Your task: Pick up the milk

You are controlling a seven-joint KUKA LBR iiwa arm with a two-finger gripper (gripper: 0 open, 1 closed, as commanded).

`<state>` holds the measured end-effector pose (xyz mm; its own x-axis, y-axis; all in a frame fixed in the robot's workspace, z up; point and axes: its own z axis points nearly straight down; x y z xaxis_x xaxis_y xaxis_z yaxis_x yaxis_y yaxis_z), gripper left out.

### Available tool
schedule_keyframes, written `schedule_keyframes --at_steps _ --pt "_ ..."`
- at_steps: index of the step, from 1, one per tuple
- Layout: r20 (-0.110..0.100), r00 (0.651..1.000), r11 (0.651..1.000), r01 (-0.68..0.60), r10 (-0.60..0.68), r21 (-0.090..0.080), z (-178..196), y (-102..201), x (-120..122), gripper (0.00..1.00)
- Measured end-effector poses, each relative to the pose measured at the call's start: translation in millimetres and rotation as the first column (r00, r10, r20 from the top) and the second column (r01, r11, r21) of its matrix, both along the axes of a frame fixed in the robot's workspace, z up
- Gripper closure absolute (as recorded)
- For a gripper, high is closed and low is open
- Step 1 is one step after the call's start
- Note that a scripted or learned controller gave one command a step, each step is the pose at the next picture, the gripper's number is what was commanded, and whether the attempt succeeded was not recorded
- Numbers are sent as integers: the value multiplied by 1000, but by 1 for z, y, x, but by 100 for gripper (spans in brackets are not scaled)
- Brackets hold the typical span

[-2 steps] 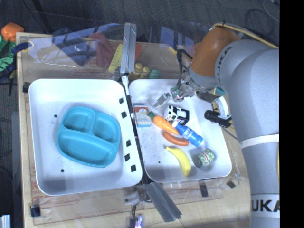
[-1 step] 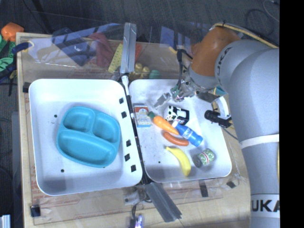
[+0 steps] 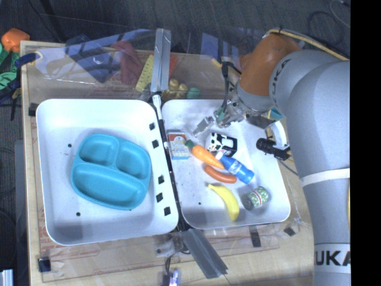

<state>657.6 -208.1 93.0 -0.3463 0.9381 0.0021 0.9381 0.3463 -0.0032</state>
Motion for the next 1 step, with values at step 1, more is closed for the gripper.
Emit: schedule_keyframes --at_steps 1 --pt "0 1000 1000 0 0 0 0 0 0 0"
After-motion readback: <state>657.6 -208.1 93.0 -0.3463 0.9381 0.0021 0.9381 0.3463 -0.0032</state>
